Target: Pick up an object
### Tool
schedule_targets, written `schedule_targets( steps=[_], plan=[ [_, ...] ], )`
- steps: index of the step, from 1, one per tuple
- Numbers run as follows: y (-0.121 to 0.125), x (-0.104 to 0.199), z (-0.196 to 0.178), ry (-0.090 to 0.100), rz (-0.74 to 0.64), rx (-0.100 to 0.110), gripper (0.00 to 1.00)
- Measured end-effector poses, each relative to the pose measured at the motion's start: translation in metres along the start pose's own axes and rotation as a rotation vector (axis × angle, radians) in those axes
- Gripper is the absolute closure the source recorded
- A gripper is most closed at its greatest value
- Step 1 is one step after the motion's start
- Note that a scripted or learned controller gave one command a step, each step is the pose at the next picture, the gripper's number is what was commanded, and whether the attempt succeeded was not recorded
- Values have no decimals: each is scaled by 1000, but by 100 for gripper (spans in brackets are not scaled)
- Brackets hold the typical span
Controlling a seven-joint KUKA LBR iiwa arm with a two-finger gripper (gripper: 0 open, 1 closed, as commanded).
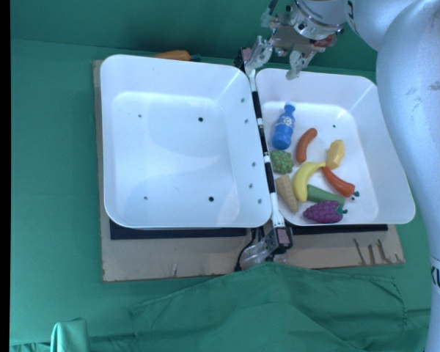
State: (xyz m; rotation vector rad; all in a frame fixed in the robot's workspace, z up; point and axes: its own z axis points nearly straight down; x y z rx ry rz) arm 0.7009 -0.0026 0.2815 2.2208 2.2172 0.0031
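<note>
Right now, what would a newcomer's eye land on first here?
Probably the cluster of bright toy food in the right bin: a blue bottle, a yellow banana, purple grapes and more. Next, the big grey arm down the right side, its gripper open above that bin's far left corner. The left bin is bare white.

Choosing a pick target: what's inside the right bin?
The right bin holds a blue bottle, sausage, banana, corn, grapes and more toys; the arm hides its far-right edge.
</note>
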Motion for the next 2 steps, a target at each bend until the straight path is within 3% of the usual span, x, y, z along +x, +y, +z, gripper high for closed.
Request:
schedule_targets(
  steps=[1, 2],
  plan=[
    [-75, -71, 0, -1, 9, 5, 0],
    [-25, -104, 79, -3, 4, 2, 0]
  ],
)
